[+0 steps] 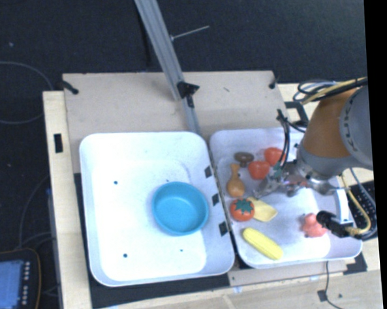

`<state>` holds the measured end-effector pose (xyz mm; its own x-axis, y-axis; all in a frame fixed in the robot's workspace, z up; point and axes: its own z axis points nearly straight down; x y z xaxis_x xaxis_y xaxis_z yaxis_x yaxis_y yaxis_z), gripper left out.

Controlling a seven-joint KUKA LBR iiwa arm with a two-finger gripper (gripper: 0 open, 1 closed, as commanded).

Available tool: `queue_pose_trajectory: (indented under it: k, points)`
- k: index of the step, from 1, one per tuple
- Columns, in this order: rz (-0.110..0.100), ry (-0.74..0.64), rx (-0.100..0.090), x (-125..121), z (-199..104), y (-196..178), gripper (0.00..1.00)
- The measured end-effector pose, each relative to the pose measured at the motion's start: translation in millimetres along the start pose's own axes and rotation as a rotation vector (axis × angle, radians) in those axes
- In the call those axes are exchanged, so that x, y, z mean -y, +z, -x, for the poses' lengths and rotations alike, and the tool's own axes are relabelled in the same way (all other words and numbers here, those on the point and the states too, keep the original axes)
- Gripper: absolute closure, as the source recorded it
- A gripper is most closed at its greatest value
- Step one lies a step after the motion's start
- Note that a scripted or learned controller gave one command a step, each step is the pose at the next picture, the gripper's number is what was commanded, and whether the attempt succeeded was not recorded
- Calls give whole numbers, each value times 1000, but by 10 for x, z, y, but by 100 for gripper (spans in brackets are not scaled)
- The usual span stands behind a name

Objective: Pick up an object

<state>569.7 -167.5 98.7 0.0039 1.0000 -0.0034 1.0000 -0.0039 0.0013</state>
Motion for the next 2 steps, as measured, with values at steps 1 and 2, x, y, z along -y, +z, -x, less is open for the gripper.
queue_pose_trajectory:
  k: [1,2]
  points:
    - [8,6,-1,-19,7,-153,100]
    - [5,3,-3,-77,79,-629,100]
